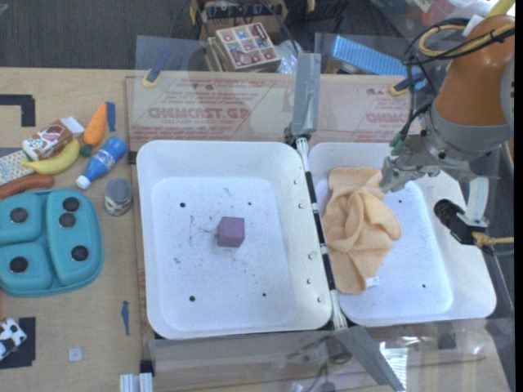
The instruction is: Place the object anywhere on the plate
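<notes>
A small purple cube (230, 232) lies near the middle of the left white bin (163, 170). A crumpled peach cloth (356, 224) covers the left part of the right white bin (458, 292). My gripper (392, 175) hangs from the grey and orange arm (474, 80) at the cloth's upper right corner, close above or touching the fabric. A teal divided plate (47, 240) sits on the bench left of the bins.
Toy food lies at the far left: a banana (51, 162), a carrot (96, 123), a sausage (23, 186), a blue bottle (101, 162) and a small can (118, 196). Boxes and cables crowd the back edge behind the bins.
</notes>
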You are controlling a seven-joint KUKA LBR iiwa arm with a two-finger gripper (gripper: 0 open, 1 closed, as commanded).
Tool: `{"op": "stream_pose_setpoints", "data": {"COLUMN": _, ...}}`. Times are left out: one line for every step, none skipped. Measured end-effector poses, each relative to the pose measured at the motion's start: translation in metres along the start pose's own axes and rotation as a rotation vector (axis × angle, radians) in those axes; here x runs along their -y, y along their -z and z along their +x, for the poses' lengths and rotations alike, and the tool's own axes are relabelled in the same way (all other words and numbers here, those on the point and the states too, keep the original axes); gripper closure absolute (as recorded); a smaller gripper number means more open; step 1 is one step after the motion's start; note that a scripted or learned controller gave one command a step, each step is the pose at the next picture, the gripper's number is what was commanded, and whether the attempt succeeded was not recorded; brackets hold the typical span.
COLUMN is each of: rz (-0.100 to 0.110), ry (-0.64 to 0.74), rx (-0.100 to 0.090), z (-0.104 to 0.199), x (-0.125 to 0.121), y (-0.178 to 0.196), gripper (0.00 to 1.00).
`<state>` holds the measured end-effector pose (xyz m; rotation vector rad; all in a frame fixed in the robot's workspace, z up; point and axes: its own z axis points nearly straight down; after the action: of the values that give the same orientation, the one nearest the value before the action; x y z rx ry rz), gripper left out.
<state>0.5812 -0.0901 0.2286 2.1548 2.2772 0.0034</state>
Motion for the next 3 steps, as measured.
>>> {"op": "stream_pose_setpoints", "data": {"rz": 0.0, "ry": 0.0, "rx": 0.0, "z": 0.0, "x": 0.0, "y": 0.0, "gripper": 0.0}}
{"op": "stream_pose_setpoints", "data": {"rz": -0.002, "ry": -0.003, "rx": 0.001, "z": -0.0024, "x": -0.0007, "y": 0.0095, "gripper": 1.0}}
{"op": "stream_pose_setpoints", "data": {"rz": -0.002, "ry": -0.003, "rx": 0.001, "z": -0.0024, "x": -0.0007, "y": 0.0094, "gripper": 0.0}}
